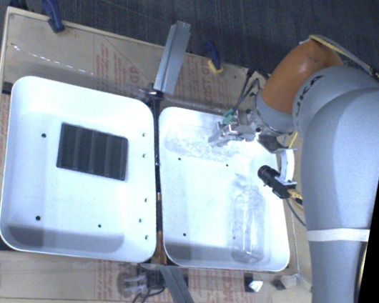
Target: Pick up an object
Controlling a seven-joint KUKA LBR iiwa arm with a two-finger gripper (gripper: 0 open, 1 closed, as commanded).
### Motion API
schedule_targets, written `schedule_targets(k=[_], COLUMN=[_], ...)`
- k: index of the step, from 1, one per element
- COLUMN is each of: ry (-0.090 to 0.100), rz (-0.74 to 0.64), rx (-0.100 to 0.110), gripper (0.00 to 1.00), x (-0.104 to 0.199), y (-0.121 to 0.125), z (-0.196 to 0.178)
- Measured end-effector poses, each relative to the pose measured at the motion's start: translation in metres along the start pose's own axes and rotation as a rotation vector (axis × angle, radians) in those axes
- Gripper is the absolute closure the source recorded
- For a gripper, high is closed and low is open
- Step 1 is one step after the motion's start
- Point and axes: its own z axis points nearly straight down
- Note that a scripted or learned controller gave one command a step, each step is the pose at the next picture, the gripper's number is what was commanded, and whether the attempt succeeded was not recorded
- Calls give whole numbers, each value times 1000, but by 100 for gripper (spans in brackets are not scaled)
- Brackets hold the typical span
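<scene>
A clear plastic bottle (249,223) lies lengthwise in the right bin (188,241), close to its right wall. A crumpled piece of clear plastic (187,142) rests near that bin's back edge. A dark grey ribbed rectangular block (93,151) lies flat in the left bin (52,232). My gripper (225,132) hangs over the back edge of the right bin, just right of the clear plastic piece and well behind the bottle. Nothing visible is held by it.
The grey arm (335,151) with its orange band (294,71) covers the right side of the bench. A metal divider bar (171,57) stands behind the gap between the bins. Blue clamps (52,14) grip the back edge of the board.
</scene>
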Motion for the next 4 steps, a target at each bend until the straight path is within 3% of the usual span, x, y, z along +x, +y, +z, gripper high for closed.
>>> schedule_targets(k=[1,2,3,4], ry=[-12,-12,-13,-11], rz=[140,140,137,317], rx=[-24,-24,-25,-29], gripper=[100,0,100,100], x=[21,21,21,42], y=[-10,-11,-9,-24], z=[4,4,-7,4])
